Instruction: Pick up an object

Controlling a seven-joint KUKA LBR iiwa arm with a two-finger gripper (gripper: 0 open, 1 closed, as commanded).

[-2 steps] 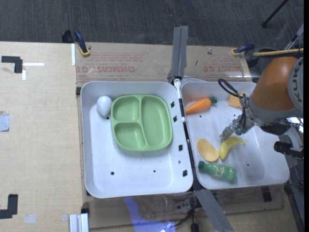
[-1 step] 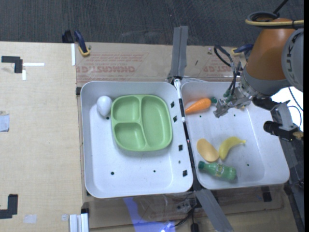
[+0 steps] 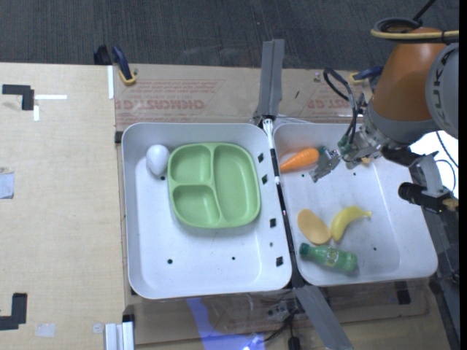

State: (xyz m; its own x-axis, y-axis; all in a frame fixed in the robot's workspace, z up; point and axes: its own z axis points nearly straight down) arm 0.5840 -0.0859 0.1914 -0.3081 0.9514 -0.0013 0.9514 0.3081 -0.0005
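The right bin (image 3: 394, 265) holds an orange carrot (image 3: 298, 159) at its back left. Toward the front lie a yellow banana (image 3: 349, 221), a flat yellow-orange oval piece (image 3: 315, 227) and a green bottle (image 3: 330, 257) on its side. My gripper (image 3: 326, 165) hangs low over the back of this bin, just right of the carrot's thick end. I see nothing held in it. The grey and orange arm (image 3: 408, 86) rises behind it at the upper right.
The left bin (image 3: 146, 254) holds a green divided plate (image 3: 214, 185) and a white ball (image 3: 157, 159) at the plate's back left corner. A grey divider bar (image 3: 271, 71) stands behind the seam between the bins. Cables (image 3: 343, 86) hang near the wrist.
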